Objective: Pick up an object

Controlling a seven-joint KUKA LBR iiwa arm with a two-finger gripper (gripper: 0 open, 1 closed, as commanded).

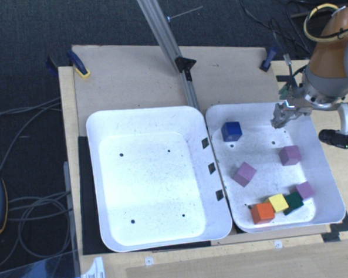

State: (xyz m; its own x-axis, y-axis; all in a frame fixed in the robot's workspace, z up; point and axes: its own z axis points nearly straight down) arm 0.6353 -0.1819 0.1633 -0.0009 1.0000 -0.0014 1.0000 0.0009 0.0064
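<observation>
Two-finger gripper [278, 121] hovering over right white bin [319, 156].
Finger state unclear; the small purple cube [289, 155] is lying just below it.

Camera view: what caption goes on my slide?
Gripper hovers over the right bin of colored blocks, above a purple block.

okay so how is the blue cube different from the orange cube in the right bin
Colour: the blue cube is deep blue, the orange cube bright orange. Place: the blue cube sits near the far side of the right bin, the orange cube at its near rim. Company: the blue cube stands alone, while the orange cube is packed beside a yellow cube. Both are small blocks resting in the same bin.
</observation>
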